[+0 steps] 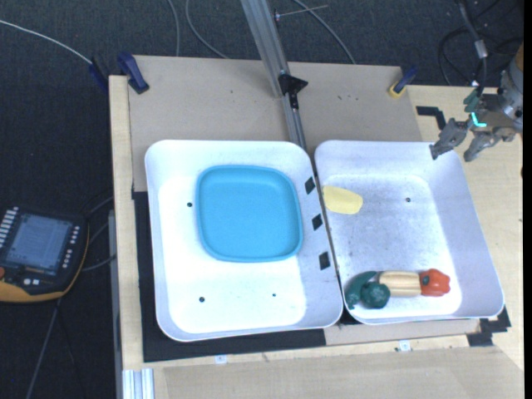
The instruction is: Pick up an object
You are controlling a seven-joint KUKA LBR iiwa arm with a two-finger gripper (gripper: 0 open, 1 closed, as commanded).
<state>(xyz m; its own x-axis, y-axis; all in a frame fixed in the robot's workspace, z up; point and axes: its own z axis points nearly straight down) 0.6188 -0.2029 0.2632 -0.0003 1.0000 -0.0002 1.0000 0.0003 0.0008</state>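
Observation:
In the right bin [391,214] a pale yellow piece [342,199] lies near the left wall. Along the bin's front edge lie a dark green round object [367,293], a tan cylinder [400,283] and a red object [435,283], touching in a row. My gripper [462,143] hangs at the far right, above the right bin's back right corner, well away from all of them. Its fingers [443,142] are spread apart with nothing between them.
The left bin [174,223] holds a blue square plate [249,213]. A metal pole [266,36] slants up from the back between the bins. Blue and yellow clamps [133,73] sit at the bench's rear corners. A handheld pendant [37,252] lies on the floor at left.

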